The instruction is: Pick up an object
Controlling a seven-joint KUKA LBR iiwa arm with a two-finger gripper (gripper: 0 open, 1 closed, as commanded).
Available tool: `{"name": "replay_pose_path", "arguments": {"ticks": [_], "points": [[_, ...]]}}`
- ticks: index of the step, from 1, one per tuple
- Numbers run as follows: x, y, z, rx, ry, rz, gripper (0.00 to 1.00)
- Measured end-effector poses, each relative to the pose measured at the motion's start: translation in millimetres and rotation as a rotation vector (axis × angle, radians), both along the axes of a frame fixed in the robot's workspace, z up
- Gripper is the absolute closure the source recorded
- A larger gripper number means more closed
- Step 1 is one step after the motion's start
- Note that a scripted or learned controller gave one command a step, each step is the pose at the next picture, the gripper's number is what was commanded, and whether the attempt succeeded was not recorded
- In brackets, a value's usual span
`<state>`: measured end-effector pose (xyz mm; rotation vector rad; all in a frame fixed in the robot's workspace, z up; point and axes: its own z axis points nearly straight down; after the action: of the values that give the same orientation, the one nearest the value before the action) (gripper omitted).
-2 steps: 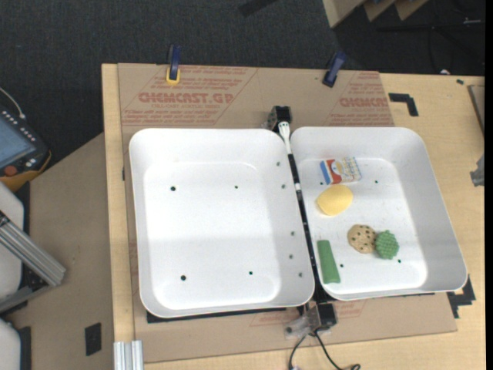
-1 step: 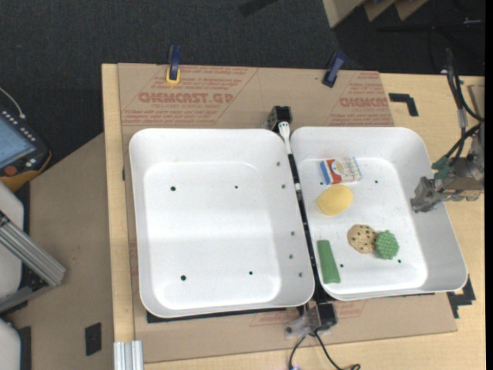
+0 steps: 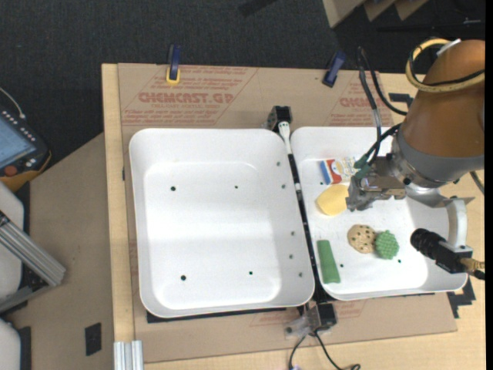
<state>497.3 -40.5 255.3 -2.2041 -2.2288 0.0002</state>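
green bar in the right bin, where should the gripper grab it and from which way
Grip the green bar across its narrow width near its middle, coming straight down from above. It lies flat on the right bin floor, long axis running roughly toward and away from the camera. Its left side looks close to the bin wall, so finger room there may be tight; the cookie sits apart on its right.

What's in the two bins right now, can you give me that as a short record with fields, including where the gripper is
left bin: no loose objects seen
right bin: holds all the objects
yellow object: rounded, upper left part of the right bin
red, white and blue packet: just above the yellow object
cookie: round, tan, dark specks
green bumpy object: touching the cookie's right side
green bar: long, by the bin's left wall
gripper: over the right bin, just right of the yellow object
grasp: nothing seen between the fingers
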Motion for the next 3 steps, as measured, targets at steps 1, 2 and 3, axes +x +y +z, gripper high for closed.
{"name": "replay_pose_path", "arguments": {"ticks": [1, 2, 3], "points": [[-17, 75, 78, -0.001, -0.014, 0.000, 1.00], [-13, 1, 45, -0.006, -0.001, -0.019, 1.00], [-12, 71, 77, -0.003, -0.010, -0.003, 1.00]]}}
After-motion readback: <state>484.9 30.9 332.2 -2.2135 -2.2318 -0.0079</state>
